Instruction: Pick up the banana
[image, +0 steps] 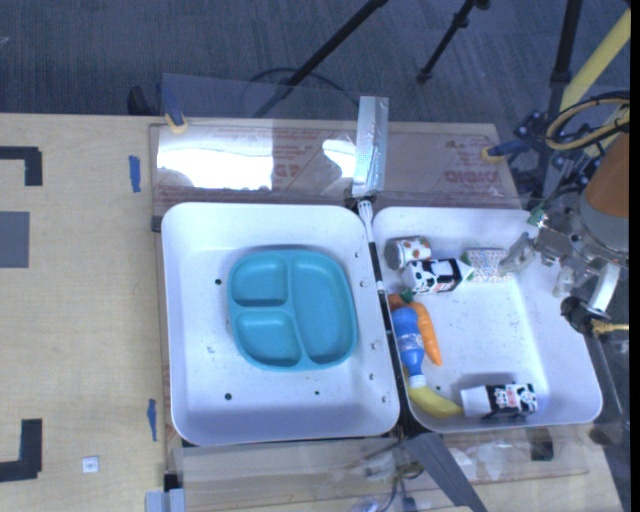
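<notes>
The banana (432, 401) is yellow and lies at the front left corner of the right bin (545, 335). Its right end touches a black-and-white cow-print carton (510, 398), and the tip of a blue bottle (407, 345) reaches it from behind. My gripper (524, 254) hangs over the back right part of the same bin, at the end of the grey wrist coming in from the right. It is well away from the banana, with nothing visibly held.
An orange carrot (428, 333) lies beside the blue bottle. A second cow-print carton (434, 276), a small box (410, 250) and a speckled packet (485, 262) sit at the back. The left bin (190, 300) holds a blue divided plate (293, 308).
</notes>
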